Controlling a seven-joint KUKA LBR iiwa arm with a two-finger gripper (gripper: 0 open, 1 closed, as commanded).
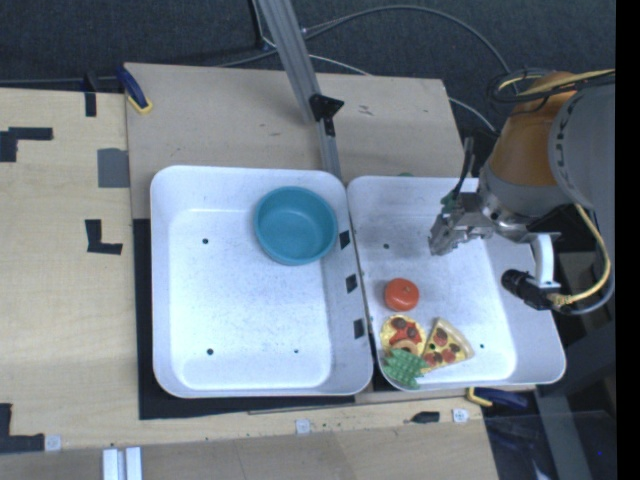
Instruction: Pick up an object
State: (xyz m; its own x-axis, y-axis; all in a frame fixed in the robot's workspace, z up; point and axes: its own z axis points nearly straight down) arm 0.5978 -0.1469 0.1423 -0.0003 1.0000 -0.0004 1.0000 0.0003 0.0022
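A small red tomato-like piece (402,293) lies near the middle of the right bin (400,213). Toy pizza slices (428,341) with a green leafy piece (404,369) sit at that bin's front. A blue bowl (294,225) rests at the back of the left bin (220,318). My gripper (446,238) hangs over the right bin's back right part, up and to the right of the red piece, with nothing seen between its fingers.
A grey metal pole (300,68) slants down to the seam between the bins. Cables (420,18) loop behind the bench. The arm's orange band (525,138) and grey body stand over the right bin's right rim.
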